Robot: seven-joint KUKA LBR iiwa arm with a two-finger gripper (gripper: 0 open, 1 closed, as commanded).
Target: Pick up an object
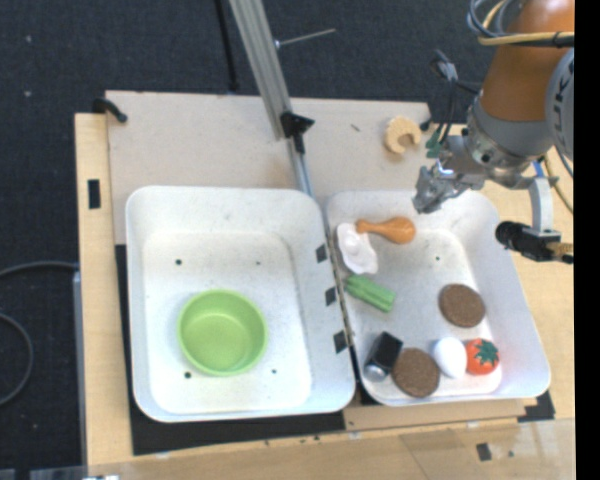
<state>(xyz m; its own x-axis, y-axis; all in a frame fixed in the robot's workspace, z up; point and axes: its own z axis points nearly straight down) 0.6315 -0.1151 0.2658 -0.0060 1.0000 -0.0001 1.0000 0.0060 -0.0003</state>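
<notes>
My gripper (pixel 429 197) hangs over the far edge of the right bin (pixel 510 268), just right of and above an orange drumstick-shaped toy (pixel 388 230), with nothing seen in it. Beside the toy lies a white crumpled object (pixel 357 248), and below that a green cylinder (pixel 370 294). A brown disc (pixel 462 305) rests at mid right. Along the near wall sit a black block (pixel 384 353), a second brown disc (pixel 416 371), a white egg (pixel 448 355) and a red strawberry-like toy (pixel 482 356).
The left bin (pixel 160 228) holds a green bowl (pixel 222 331). A tan curved piece (pixel 402 134) lies on the bench behind the right bin. A slanted metal post (pixel 265 58) rises from between the bins at the back.
</notes>
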